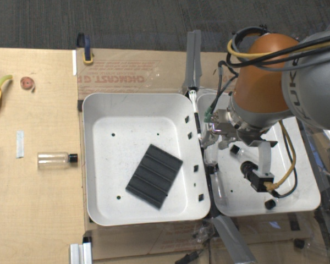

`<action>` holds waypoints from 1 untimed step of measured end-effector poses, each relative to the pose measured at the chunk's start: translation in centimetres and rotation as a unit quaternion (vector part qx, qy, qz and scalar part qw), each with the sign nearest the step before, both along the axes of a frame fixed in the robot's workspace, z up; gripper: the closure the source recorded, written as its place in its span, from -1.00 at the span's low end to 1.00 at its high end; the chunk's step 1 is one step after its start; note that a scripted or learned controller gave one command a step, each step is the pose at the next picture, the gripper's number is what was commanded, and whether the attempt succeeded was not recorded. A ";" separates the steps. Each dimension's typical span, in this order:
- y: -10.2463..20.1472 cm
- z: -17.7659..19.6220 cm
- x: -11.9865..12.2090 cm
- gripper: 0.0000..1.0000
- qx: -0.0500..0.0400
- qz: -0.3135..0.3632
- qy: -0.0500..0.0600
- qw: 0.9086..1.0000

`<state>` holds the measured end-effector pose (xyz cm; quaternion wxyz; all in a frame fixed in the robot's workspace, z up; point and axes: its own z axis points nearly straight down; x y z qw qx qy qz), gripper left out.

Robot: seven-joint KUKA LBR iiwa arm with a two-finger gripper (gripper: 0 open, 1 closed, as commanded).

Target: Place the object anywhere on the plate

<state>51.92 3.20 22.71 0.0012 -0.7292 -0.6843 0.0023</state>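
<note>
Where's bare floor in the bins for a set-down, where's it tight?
Left bin: wide bare floor between back wall and the dark ribbed slab, plus a strip along the left wall. Tight between slab and front wall. Right bin: crowded, the arm hangs over most of it; a small black piece lies near its front wall.

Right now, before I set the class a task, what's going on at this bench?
A grey arm reaches in from the right, its end effector over the right bin, near that bin's left wall. A small black object lies by the bin's front edge, apart from it. The dark ribbed plate lies askew in the left bin; placing is not yet done.
</note>
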 end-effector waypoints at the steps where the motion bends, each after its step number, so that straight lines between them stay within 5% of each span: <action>1: 7.4 -5.5 -4.2 1.00 0.000 0.089 0.000 0.996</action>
